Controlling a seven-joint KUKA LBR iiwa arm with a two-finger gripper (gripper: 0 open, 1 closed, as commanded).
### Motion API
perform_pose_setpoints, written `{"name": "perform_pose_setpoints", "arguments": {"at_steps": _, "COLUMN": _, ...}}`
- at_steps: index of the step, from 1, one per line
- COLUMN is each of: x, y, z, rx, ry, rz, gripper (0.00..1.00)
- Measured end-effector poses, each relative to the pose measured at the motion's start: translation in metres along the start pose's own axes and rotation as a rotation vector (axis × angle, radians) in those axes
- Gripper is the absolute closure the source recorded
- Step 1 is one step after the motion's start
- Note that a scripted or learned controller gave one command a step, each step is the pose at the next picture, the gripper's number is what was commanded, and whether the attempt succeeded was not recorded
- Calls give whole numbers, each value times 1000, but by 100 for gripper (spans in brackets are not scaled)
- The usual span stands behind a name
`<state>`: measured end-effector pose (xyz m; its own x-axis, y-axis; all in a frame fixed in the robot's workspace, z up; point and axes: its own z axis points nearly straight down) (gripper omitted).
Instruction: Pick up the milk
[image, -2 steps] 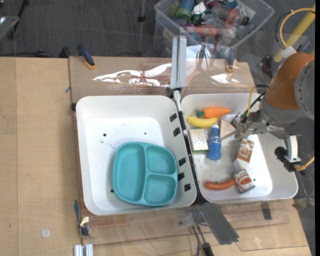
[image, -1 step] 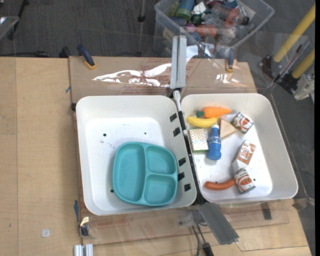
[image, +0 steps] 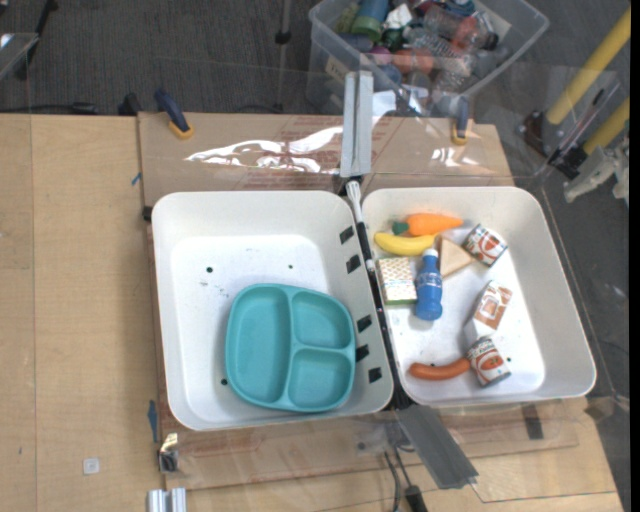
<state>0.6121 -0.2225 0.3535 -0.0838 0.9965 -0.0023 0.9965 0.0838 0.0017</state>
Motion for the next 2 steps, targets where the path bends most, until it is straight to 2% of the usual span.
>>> {"name": "perform_pose_setpoints", "arguments": {"at_steps": 1, "x": 19, "y": 44, "z": 198, "rx": 6, "ry": 4, "rz": 34, "gripper": 0}}
{"name": "perform_pose_setpoints", "arguments": {"at_steps": 2, "x": 42, "y": -5, "z": 257, "rx": 1, "ry": 2, "rz": 6, "gripper": 0}}
